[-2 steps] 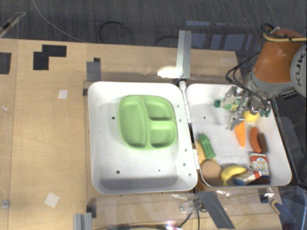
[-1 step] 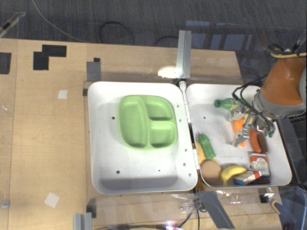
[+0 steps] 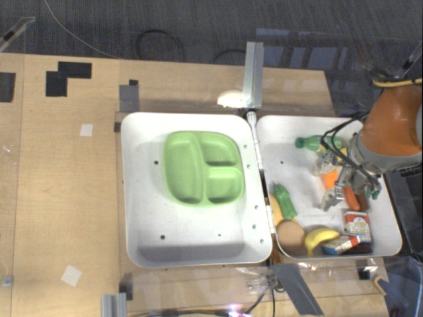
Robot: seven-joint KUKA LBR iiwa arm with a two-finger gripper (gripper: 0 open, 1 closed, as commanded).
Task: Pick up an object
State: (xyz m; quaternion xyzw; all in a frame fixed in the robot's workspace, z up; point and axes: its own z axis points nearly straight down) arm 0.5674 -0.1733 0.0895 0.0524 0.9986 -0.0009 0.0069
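My gripper (image 3: 335, 193) reaches down into the right bin (image 3: 291, 129), near its middle right, below the orange band of the arm (image 3: 395, 121). An orange object (image 3: 330, 176) lies right beside the gripper, partly hidden by it. A green bottle (image 3: 305, 142) lies at the bin's far side. Along the bin's left wall lies a green cucumber-like piece (image 3: 285, 202). At the near edge sit a brown round item (image 3: 289, 232), a yellow banana (image 3: 321, 238) and a red and white box (image 3: 357, 224).
The left bin (image 3: 142, 230) holds a green divided plate (image 3: 202, 167). A metal post (image 3: 253, 74) stands behind the seam between the bins. Cables hang around the wrist (image 3: 337, 140). A small red item (image 3: 347, 245) lies by the banana.
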